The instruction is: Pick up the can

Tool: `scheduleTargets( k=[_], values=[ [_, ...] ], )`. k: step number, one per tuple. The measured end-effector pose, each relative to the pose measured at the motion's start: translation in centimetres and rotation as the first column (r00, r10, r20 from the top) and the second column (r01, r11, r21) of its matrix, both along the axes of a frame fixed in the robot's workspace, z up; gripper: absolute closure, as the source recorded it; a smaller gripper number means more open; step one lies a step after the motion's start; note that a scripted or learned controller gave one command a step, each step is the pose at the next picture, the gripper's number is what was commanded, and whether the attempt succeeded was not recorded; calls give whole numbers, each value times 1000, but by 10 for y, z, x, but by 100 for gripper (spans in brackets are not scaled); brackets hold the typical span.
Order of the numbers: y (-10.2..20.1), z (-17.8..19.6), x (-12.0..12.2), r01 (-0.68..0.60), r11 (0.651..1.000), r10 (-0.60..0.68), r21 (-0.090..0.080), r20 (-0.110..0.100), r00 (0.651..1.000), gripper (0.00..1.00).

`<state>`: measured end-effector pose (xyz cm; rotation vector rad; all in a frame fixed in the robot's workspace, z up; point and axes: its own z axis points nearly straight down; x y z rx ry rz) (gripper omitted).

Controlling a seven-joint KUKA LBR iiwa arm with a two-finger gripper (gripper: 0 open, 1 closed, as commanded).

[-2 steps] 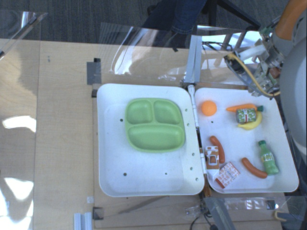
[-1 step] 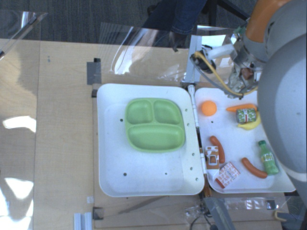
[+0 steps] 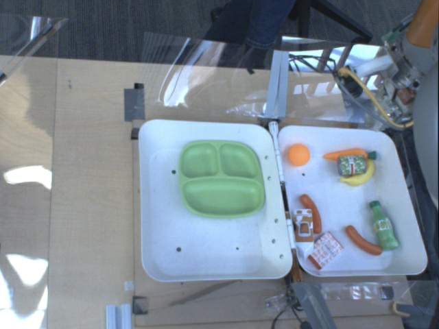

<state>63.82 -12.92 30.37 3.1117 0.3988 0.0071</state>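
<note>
The can is small, with a green and red label. It lies in the right bin near the far right corner, resting against a yellow banana and just in front of an orange carrot. My gripper hangs beyond the bin's far right corner, above the bench, up and to the right of the can and well apart from it. A yellow cable loops beside it.
The right bin also holds an orange ball, two sausages, a green bottle and two small packets. A green divided plate sits in the left bin.
</note>
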Motion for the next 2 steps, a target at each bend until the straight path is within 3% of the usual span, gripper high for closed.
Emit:
scheduleTargets(
  k=[1, 2],
  values=[
    [-75, 133, 9, -227, 974, 227, -5, 6, 974, 100],
    [-74, -37, -23, -195, 981, 195, 3, -5, 981, 100]
  ],
)
